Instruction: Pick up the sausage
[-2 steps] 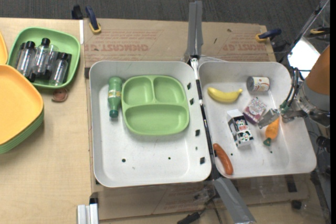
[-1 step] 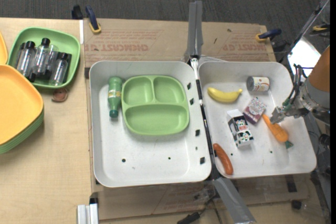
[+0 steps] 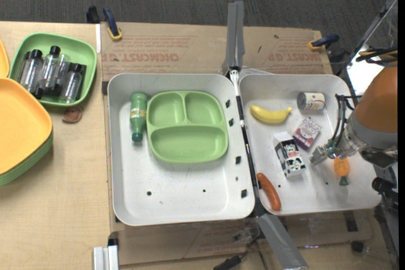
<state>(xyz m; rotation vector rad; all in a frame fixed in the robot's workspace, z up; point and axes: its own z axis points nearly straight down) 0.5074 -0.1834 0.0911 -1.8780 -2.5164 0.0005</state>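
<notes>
Even, bright overhead light is washing my bench; the white bins (image 3: pixel 174 205) are glaring mildly, shadows are staying soft, and edges are looking slightly blurred.

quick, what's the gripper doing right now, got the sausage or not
Gripper: open or shut cannot be told; the reddish-brown sausage lies apart from it, in the right white bin.

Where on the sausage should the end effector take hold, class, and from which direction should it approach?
Grip the sausage across its middle, coming straight down from above. It lies flat in the right bin, slanted, close to the bin's left wall, so the fingers should probably close across its narrow width, set at right angles to its long axis, with care for the wall.
</notes>
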